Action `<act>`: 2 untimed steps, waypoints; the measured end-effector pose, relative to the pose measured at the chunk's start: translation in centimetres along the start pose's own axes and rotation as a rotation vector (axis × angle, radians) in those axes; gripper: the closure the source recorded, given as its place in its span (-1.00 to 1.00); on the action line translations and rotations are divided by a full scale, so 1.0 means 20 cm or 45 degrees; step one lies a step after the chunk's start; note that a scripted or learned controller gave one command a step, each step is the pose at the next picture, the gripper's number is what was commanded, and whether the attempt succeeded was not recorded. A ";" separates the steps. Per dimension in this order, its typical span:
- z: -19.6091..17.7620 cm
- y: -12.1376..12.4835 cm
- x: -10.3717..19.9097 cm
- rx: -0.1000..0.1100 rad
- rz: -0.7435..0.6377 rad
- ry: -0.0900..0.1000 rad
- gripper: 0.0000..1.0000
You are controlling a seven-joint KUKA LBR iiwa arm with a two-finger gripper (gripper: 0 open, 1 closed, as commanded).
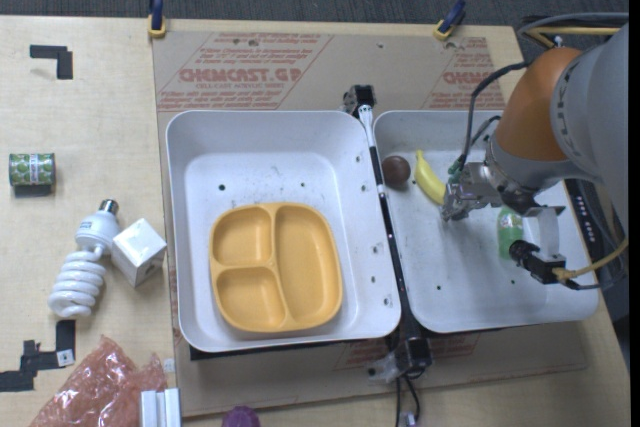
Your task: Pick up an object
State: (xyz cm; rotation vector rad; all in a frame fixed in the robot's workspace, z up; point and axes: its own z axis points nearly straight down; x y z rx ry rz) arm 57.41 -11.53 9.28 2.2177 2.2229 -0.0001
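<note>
The grey and orange arm reaches in from the right over the right-hand shallow white bin [470,310], and its two-finger gripper [458,205] hangs low just right of the curved yellow banana [430,177], so close that the two look to be touching or nearly so; how wide the gripper stands, and whether it has hold of anything, cannot be told from this slanted view. The banana lies up and to the left of the gripper, its long axis running from upper left to lower right, with its lower end nearest the tool. A small round dark brown fruit [397,172] sits just left of the banana, close to the divider between the 2 bins, so room on that side is tight. A pale green bottle-shaped object [510,233] lies just right of the gripper, partly under the wrist. Judged from this, the banana is the likeliest target, and a grasp across its short axis would suit; the bin floor toward the near edge is open. The left bin holds a yellow 3-compartment plastic plate [275,267], well apart from the work
</note>
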 end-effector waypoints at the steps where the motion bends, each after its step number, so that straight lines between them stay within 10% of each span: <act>1: 0.00 -0.33 -0.01 0.002 0.005 0.001 -1.00; 2: 0.00 0.24 -0.03 0.001 0.000 0.000 -1.00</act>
